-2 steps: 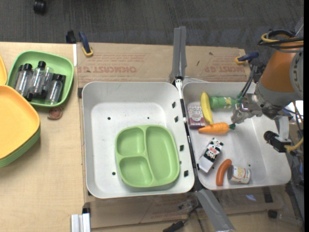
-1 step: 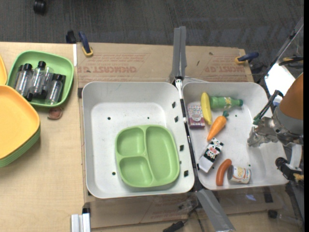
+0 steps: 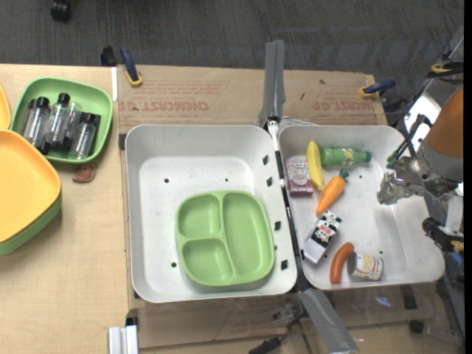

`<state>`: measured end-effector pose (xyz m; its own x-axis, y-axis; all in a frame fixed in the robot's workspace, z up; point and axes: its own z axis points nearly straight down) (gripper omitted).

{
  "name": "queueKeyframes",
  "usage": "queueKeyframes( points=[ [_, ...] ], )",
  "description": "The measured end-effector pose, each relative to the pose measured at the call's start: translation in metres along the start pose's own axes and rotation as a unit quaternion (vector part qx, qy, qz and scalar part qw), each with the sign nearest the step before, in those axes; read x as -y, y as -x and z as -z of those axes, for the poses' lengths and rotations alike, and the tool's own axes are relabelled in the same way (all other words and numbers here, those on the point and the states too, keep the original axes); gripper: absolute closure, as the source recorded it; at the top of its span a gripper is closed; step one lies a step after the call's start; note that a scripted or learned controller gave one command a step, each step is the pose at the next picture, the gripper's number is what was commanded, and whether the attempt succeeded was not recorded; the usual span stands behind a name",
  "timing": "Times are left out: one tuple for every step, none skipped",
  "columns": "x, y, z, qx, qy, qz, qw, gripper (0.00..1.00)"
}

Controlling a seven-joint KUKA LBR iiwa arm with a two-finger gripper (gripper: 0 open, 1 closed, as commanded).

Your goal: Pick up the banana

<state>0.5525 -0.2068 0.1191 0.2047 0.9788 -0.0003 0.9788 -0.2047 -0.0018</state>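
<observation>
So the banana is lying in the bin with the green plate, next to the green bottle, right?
Not quite. The camera view shows the banana lying next to the green bottle in the other bin, the right one. The green plate sits in the left bin.

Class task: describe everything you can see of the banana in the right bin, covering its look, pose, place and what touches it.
The banana is small, yellow and smooth, seemingly a plastic toy. It lies flat in the right bin near the far wall, lengthwise front to back and slightly curved. The green bottle lies against its right side, the small pink packet sits close on its left, and the carrot lies just beyond its near end. Nothing grips it.
</observation>
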Motion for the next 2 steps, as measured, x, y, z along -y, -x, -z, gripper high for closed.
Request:
queueKeyframes(
  points=[
    [-0.0109, -0.0202, 0.0044, 0.0, 0.001, 0.027, 0.9996, 1.0],
    [-0.0094, -0.0148, 0.0105, 0.001, 0.0, 0.082, 0.9966, 1.0]
  ],
)
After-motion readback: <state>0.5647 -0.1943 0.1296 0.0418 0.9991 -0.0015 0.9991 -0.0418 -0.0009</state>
